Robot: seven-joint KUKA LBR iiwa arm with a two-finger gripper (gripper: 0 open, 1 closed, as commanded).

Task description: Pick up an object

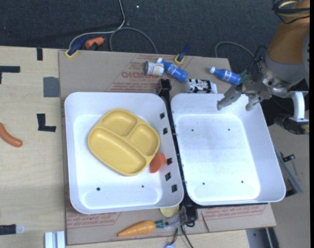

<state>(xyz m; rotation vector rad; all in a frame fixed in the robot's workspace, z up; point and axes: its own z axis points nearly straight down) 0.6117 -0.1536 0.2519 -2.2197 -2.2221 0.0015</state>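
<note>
Orange-red against the pale bench, a small sausage toy is the first thing we meet at the far left, lying well apart from the bins. Moving right, we come to the left bin, which holds a yellow divided plate set at a slant near its middle, and touching the plate's lower right edge we see a small orange-red piece. Below that bin, on the brown cardboard, a toy carrot lies just outside the rim. Above the seam between the bins we notice a white bottle and a blue bottle lying close together on the cardboard. Next comes the right bin, its floor bare white. Over its upper right corner we find the gripper, its two fingers spread apart with nothing between them, hanging from the grey and orange arm.
</note>
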